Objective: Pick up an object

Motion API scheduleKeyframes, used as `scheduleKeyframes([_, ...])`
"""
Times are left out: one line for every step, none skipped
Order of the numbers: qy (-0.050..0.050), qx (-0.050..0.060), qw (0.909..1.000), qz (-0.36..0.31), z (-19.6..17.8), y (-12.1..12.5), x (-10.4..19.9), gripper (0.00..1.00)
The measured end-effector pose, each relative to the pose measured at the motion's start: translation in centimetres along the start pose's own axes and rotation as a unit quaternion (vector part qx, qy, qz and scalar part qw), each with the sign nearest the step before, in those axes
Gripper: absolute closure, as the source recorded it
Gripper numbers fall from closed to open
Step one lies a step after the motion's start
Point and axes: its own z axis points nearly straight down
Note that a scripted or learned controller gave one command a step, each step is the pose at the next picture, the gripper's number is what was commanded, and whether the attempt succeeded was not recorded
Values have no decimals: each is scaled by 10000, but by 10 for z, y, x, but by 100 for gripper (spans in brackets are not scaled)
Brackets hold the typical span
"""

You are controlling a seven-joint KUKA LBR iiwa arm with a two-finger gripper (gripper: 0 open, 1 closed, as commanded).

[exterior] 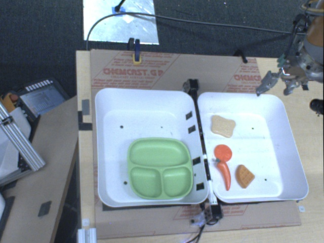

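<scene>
The right bin (pixel 291 135) holds three small items. A pale beige bread-shaped piece (pixel 223 125) lies toward its back left. An orange-red carrot-like piece (pixel 223 162) lies near the bin's left wall, and a brown cracker-like piece (pixel 244 176) sits just right of it. My gripper (pixel 276 87) hangs above the back right edge of this bin, well apart from all three items. Its fingers are spread open with nothing between them.
The left bin (pixel 111 115) holds a green divided plate (pixel 159 167) at its front. A black divider clip strip (pixel 195 130) runs between the bins. Cables (pixel 152 16) cross the dark floor behind the bench, and grey equipment (pixel 30 105) stands at the left.
</scene>
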Motion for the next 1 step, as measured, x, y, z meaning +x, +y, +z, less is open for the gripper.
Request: scheduleKeyframes([-10, -50, 10000, -11, -6, 2, 0, 0])
